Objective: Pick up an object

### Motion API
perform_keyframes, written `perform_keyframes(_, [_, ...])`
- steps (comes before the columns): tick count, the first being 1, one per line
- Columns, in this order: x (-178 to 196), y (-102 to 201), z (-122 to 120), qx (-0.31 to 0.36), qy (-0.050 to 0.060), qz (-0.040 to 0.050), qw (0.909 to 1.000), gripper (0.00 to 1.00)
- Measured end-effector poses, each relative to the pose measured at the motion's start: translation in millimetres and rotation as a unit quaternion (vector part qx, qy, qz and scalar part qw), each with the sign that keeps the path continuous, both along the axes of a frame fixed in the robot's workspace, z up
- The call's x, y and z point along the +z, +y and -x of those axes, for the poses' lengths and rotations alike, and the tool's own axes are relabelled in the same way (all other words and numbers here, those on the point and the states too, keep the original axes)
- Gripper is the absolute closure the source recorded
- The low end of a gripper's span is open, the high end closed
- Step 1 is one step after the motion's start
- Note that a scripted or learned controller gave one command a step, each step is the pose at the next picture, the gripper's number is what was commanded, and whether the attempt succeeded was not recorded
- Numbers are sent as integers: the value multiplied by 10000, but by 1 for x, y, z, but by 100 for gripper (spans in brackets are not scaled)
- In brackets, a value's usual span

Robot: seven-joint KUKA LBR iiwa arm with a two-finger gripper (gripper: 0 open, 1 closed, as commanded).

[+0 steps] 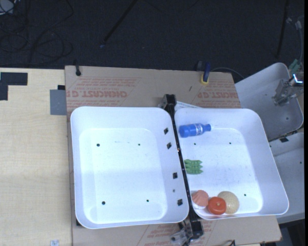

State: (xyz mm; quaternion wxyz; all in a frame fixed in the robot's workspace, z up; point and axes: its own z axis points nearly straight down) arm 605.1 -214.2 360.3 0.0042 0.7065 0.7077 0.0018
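Camera view: pick not yet begun, judging from layout. Arm (290,86) sits at right edge, outside bins; claw state cannot be told. Right bin (267,152) holds blue bottle (194,129) lying on side near far-left corner, green piece (193,166) by centre divider, and red ball (216,205), pink piece (199,198), tan ball (229,201) clustered at near edge. Left bin (120,168) alongside. Next move: swing over right bin, descend on one object; bottle lies well apart from others, likely easiest.
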Motion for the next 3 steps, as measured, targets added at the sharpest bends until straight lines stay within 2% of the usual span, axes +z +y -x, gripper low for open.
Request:
perform_keyframes(1, [1,1,65,-18,56,-22,10000,100])
perform_keyframes(2, [3,1,122,-20,58,-25,10000,100])
perform_keyframes(3, [-61,2,108,-14,78,-29,10000,100])
